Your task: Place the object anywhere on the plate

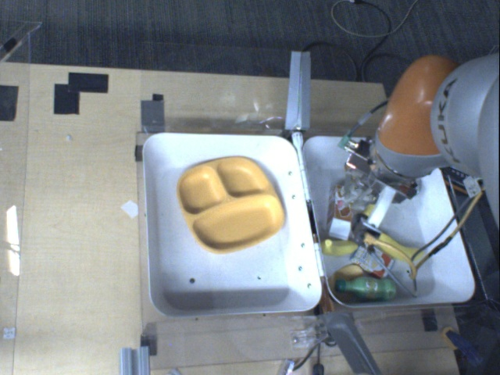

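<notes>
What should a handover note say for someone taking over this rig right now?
Gripper: low over the right bin, among the clutter; whether it grips anything cannot be told.
Plate: yellow, three sections, in the left bin, nothing on it.
Objects: a bottle, a banana and a small box lie in the right bin near the gripper.
Done: nothing placed.
Left: grip one object, carry it to the left bin, set it on the plate.
</notes>
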